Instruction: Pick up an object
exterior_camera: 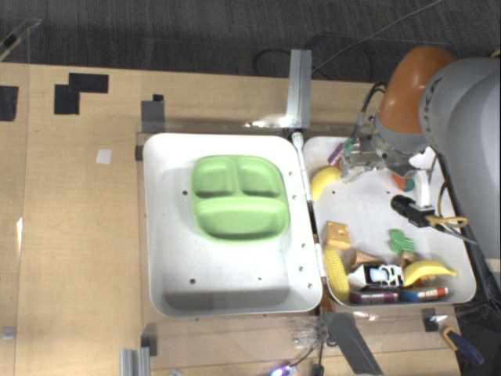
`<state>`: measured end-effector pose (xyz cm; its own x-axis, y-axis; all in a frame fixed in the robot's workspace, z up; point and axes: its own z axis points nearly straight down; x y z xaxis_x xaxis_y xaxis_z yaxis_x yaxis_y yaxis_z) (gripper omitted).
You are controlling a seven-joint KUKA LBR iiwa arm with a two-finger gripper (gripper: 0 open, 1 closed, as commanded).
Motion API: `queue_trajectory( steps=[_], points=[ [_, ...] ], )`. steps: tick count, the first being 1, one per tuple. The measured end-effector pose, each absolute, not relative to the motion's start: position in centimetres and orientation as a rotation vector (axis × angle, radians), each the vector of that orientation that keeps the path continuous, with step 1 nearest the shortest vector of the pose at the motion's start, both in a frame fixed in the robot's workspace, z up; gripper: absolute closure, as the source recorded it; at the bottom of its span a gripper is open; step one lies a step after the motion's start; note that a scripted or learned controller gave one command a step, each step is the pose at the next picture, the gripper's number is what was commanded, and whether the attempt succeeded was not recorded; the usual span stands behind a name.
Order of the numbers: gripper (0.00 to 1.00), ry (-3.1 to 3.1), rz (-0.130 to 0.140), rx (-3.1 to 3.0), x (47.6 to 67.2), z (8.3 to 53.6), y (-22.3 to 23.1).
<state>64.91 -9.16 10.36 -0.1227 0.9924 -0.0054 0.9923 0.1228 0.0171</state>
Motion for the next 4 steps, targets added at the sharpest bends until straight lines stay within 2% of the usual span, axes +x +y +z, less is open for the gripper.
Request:
queue_trajectory(
  steps=[1, 2, 3, 4],
  points=[
    [1.0, 2.061, -0.004, 2.38, 66.9, 9.2, -9.8],
    [0.0, 2.053, -0.011, 2.38, 66.8, 8.9, -10.3],
    [1.0, 2.063, -0.004, 2.373, 66.9, 10.0, -10.0],
    [0.0, 2.063, 0.002, 2.368, 67.0, 10.1, -9.9]
  ],
)
